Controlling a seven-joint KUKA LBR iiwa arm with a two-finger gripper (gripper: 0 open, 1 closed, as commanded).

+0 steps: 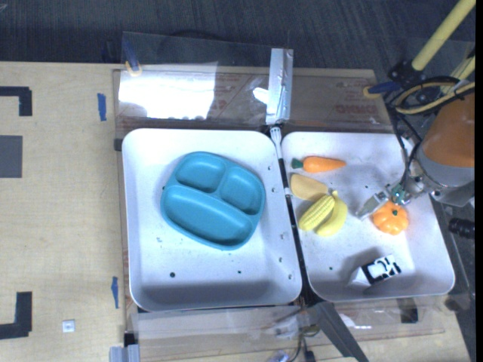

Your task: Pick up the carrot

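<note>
While my fingers (pixel 379 200) hung apart beside the small pumpkin (pixel 391 219), the carrot (pixel 321 164) lay up-left of them, long axis crosswise.

Blue divided plate (pixel 213 199) in left bin (pixel 143 277); banana (pixel 323 214), small pumpkin (pixel 390 219) in right bin (pixel 423 281).

Divided plate (pixel 213 199) in left bin (pixel 143 225), carrot (pixel 320 164) in right bin (pixel 423 274)

One fixed camera above the bench (pixel 53 202), slanting down on both white bins (pixel 143 202).
</note>
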